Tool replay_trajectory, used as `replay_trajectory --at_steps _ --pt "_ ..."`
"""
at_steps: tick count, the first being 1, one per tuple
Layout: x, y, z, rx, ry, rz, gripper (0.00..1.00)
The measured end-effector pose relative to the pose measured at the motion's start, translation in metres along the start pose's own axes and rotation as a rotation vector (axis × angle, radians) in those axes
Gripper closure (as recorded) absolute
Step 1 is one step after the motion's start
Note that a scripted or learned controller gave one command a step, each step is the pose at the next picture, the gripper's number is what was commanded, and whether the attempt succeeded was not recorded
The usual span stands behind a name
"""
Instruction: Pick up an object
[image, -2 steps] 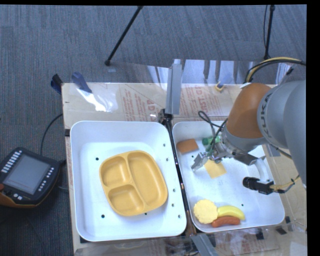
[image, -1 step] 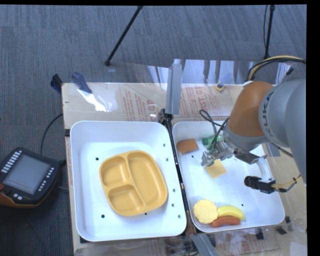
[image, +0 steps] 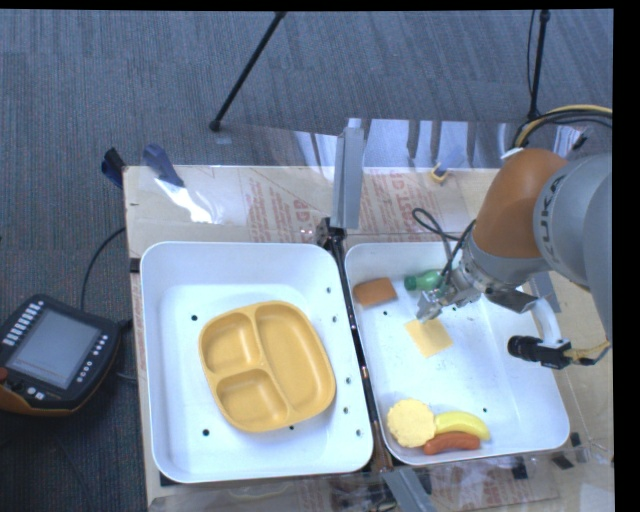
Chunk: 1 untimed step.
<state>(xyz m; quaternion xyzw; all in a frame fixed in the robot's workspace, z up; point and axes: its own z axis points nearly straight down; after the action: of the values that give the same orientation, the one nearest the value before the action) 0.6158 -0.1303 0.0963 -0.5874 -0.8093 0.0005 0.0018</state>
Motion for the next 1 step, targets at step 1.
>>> replay_trajectory --at_steps 1 --pt "0.0001 -0.0001 0.0002 0.000 0.000 0.000 0.00"
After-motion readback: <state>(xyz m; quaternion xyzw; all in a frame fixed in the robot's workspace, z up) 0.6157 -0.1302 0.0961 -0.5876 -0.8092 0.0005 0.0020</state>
